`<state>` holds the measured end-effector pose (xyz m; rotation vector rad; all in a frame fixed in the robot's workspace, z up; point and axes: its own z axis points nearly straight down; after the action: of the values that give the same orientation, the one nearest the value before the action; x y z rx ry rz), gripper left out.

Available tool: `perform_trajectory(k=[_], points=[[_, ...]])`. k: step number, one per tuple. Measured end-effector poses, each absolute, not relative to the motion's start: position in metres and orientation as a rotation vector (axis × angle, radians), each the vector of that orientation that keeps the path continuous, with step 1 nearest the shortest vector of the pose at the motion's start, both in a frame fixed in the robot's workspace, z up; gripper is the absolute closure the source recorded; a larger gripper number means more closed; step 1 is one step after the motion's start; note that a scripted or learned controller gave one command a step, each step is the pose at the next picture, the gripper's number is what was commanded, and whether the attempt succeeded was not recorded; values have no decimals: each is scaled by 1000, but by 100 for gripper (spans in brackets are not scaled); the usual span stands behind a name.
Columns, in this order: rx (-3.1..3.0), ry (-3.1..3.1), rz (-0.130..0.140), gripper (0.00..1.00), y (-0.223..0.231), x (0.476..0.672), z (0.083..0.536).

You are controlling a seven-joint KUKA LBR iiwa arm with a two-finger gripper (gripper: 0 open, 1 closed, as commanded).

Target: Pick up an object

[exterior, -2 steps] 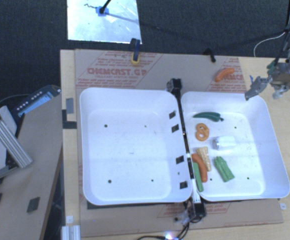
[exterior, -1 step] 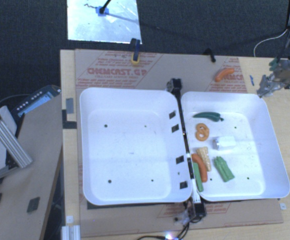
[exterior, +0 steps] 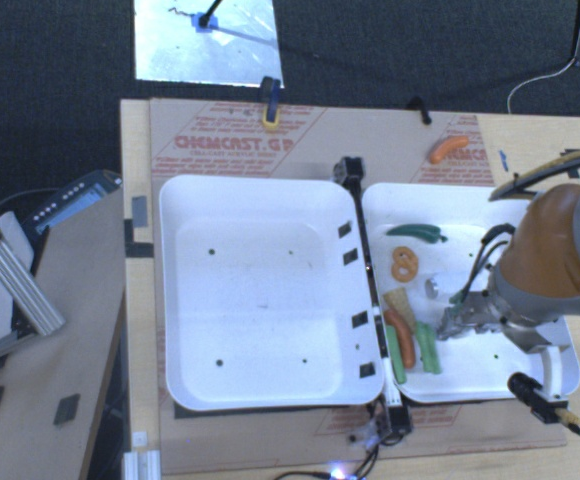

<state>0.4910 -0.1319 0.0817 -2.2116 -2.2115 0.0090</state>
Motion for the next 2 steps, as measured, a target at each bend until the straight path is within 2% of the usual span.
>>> perform_trajectory(k=[1,2], points=[[-2213,-2234,-7,100,-89,544,85],[-2223,-2248,-26,100,-68,669,218]])
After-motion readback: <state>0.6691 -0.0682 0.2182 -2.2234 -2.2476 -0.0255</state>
